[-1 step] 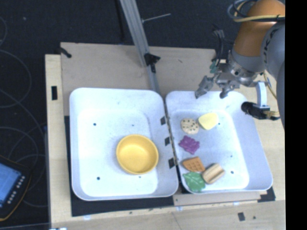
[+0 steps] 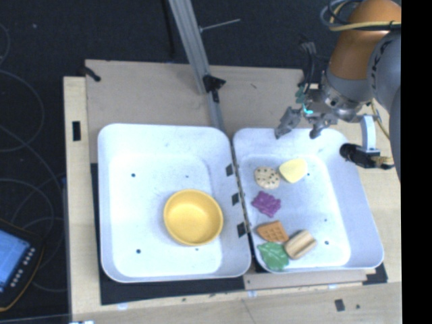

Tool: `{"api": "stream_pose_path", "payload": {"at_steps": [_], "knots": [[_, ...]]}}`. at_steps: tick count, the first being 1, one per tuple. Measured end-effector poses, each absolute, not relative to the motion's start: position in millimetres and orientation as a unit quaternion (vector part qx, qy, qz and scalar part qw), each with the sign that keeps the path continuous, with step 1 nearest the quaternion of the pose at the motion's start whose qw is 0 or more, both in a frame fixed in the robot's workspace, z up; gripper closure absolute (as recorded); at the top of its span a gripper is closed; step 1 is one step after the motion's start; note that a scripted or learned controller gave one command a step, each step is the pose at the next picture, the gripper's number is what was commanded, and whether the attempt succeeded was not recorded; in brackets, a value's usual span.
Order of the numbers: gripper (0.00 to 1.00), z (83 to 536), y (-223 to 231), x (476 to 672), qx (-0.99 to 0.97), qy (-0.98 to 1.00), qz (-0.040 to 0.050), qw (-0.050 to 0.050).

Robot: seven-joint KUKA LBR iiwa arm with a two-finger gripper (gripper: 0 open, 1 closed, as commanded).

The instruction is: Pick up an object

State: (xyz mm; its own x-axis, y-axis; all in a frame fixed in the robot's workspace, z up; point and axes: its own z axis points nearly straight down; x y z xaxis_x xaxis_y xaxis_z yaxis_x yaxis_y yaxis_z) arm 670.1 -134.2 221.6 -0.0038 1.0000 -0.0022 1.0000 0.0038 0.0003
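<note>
- While the end effector (image 2: 297,128) hovers spread wide and empty over the right bin's (image 2: 351,201) far rim, the step in hand reads as approach; nothing is picked yet.
- Candidates, all in the right bin: speckled cookie (image 2: 266,177), smooth yellow wedge (image 2: 293,170), knobbly purple piece (image 2: 266,204), orange waffle (image 2: 273,232), green leafy piece (image 2: 273,255), tan roll (image 2: 300,244).
- Next move likely calls for descent toward the nearby wedge or cookie.
- Left bin (image 2: 128,154): glossy yellow bowl (image 2: 193,216), round, shallow.
</note>
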Motion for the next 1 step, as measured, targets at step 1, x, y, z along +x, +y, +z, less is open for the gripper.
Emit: {"api": "stream_pose_path", "payload": {"at_steps": [1], "knots": [[0.0,177.7,-133.2,663.9,0.707,0.707,-0.0021,0.0]]}}
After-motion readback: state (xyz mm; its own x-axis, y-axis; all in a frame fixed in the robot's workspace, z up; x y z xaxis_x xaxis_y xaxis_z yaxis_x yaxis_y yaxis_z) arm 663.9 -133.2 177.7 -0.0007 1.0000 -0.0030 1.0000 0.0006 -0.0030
